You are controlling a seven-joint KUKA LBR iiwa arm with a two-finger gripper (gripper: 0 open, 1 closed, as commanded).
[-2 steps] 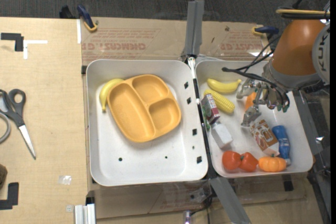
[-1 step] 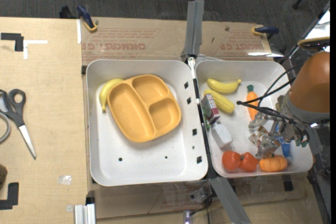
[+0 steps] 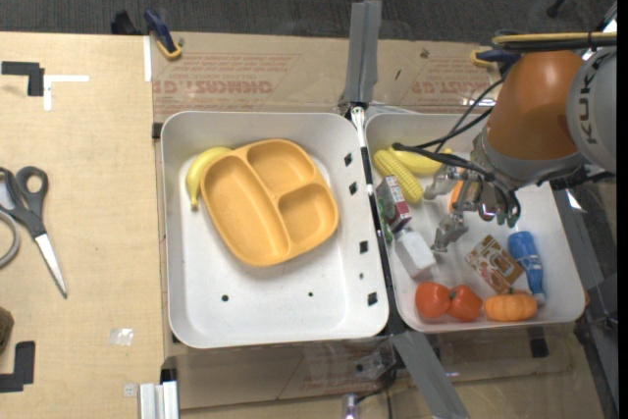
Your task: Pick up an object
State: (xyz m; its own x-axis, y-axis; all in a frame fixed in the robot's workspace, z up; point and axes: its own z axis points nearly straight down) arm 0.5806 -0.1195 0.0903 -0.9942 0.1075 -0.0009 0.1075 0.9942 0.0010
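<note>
grey arm with orange band reaching in from the right, gripper (image 3: 449,233) pointing down over the right bin (image 3: 561,211), finger opening unclear, nothing visibly held, white block (image 3: 414,252) just beside it

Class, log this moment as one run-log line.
arm: over right bin | pincer: above white block, nothing held | left bin: tray, banana

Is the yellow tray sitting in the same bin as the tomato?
No, the yellow tray lies in the left bin with a banana, while the tomato is in the right bin.
</note>
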